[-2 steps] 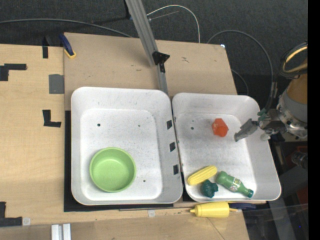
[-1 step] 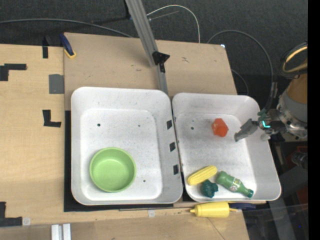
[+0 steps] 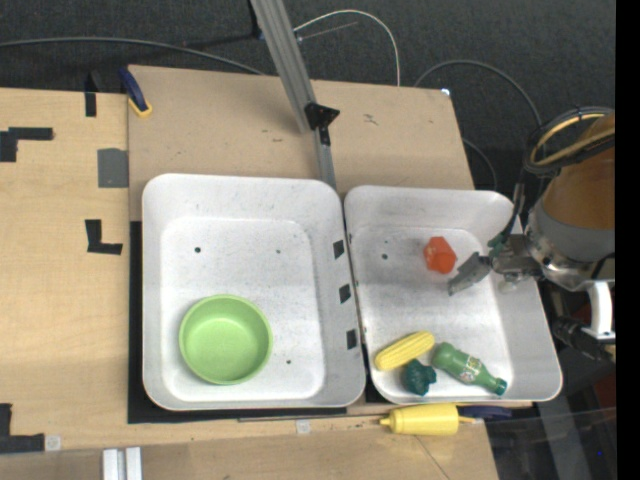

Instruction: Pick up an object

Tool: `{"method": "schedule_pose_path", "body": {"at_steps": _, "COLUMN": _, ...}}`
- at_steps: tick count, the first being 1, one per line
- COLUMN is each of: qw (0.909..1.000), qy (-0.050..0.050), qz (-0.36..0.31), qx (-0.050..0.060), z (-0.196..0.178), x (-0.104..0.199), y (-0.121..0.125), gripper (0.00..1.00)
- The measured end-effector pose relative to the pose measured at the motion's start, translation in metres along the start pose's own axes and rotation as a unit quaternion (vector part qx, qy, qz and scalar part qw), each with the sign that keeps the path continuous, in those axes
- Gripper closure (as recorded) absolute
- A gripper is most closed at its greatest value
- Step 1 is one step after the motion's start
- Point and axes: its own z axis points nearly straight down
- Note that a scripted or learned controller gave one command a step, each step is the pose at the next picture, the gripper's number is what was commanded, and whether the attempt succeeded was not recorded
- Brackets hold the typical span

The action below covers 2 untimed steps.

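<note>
Near the front edge of the right bin (image 3: pixel 530 368) lie a yellow corn (image 3: pixel 403 350) and a green bottle (image 3: pixel 467 367). Farther back, a red object (image 3: pixel 440 255) sits just beside the gripper (image 3: pixel 478 269), whose fingers stand apart, holding nothing.

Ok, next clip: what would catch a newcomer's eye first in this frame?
Probably the lime green bowl, alone in the near-left corner of the left bin. Next, the right bin: a small red-orange object sits near its middle with the gripper just to its right, and a yellow corn cob, a green bottle and a dark green piece cluster along the near edge. A yellow bottle-like item lies on the bench just outside that bin.
</note>
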Motion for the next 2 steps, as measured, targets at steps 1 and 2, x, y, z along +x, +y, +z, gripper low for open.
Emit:
{"method": "schedule_pose_path", "body": {"at_steps": 1, "qw": 1.0, "qy": 0.0, "qz": 0.001, "qx": 0.001, "z": 0.051, "x": 0.0, "y": -0.011, "gripper": 0.0}}
{"method": "schedule_pose_path", "body": {"at_steps": 2, "qw": 1.0, "qy": -0.001, "qz": 0.0, "qx": -0.003, "z": 0.087, "x": 0.0, "y": -0.011, "gripper": 0.0}}
